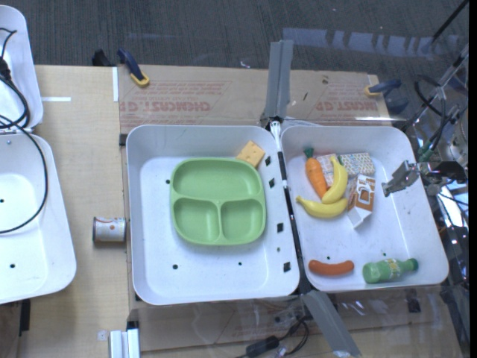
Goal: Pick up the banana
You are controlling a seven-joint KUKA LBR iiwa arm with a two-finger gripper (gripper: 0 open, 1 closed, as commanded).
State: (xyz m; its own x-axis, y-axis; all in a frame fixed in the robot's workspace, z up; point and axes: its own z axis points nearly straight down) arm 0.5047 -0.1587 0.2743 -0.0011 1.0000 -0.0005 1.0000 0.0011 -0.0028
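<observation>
You have two curved yellow plastic bananas [332,196] in the right-hand shallow white bin [417,233], in its upper-left part, the two touching. One lies low with its long axis running roughly left to right, ends turned up; the other leans across it, rising toward the bin's far wall. An orange plastic carrot [315,176] lies against their left side, and a white printed carton [358,185] sits partly under their right side.

The grey two-finger gripper [401,179] stands at the bin's right side, so the bananas lie to its left, well apart, with the carton between. Whether its jaws stand apart or together cannot be told at this size; nothing is seen between them.

Near the front wall lie a red-orange sausage-shaped toy [331,267] and a green plastic bottle [389,270].

Legible writing: reversed red lettering on the brown cardboard sheet [194,99] behind the bins, not readable with confidence. The carton's print is too small to read.
</observation>
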